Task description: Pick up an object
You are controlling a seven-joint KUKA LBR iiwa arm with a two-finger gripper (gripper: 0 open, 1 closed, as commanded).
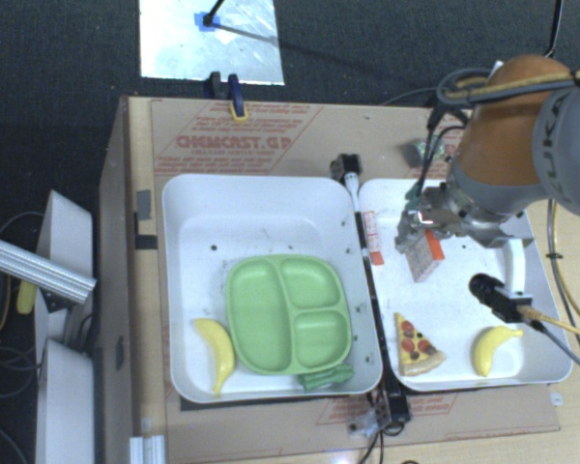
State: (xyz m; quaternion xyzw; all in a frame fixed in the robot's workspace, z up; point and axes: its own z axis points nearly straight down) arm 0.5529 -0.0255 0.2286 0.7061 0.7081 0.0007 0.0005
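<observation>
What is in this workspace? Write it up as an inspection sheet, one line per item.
Surface: brown printed board bearing the left white bin and the right white bin.
Job's things: left bin holds a green divided plastic plate, a yellow toy banana at its left and a small green piece at its lower edge. Right bin holds a toy pizza slice, a second yellow banana and an orange-and-grey block.
Clutter: red-and-white strip beside the divider.
Grippers: gripper over the orange-and-grey block; a hold cannot be told.
Cables: black cable top right; wire bundle below the bins.
Surroundings: dark carpet, shiny silver sheet, metal rail at left.
</observation>
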